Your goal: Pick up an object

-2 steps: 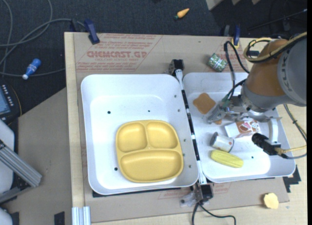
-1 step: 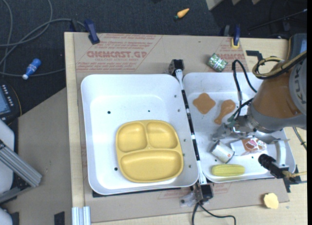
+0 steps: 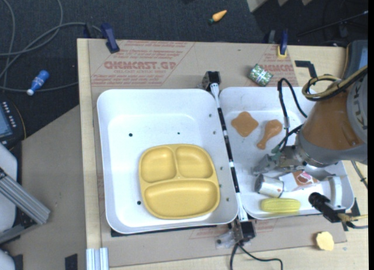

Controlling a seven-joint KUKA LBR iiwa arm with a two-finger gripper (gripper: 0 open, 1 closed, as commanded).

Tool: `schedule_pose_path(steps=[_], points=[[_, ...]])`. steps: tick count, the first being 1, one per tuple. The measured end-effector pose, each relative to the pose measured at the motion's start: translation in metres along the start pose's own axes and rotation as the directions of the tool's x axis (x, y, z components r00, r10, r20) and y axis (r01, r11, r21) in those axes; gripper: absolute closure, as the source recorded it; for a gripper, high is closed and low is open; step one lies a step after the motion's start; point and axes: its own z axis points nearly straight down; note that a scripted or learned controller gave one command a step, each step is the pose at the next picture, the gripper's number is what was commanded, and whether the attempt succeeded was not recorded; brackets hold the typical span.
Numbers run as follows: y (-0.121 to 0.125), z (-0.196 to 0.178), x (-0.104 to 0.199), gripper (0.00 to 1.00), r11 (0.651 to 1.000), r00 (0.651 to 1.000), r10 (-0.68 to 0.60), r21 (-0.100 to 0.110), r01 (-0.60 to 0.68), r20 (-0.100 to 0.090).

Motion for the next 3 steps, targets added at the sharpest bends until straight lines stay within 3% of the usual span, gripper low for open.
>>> schedule_pose_path(steps=[1, 2, 3], points=[[0.001, -0.010, 0.000, 1.00, 1.000, 1.000, 0.000, -0.003, 0.000, 0.001], [0.001, -0.009, 0.000, 0.00, 1.000, 1.000, 0.000, -0.002, 0.000, 0.001], [0.024, 0.001, 0.023, 0.00, 1.000, 1.000, -0.005, -0.004, 0.005, 0.002]])
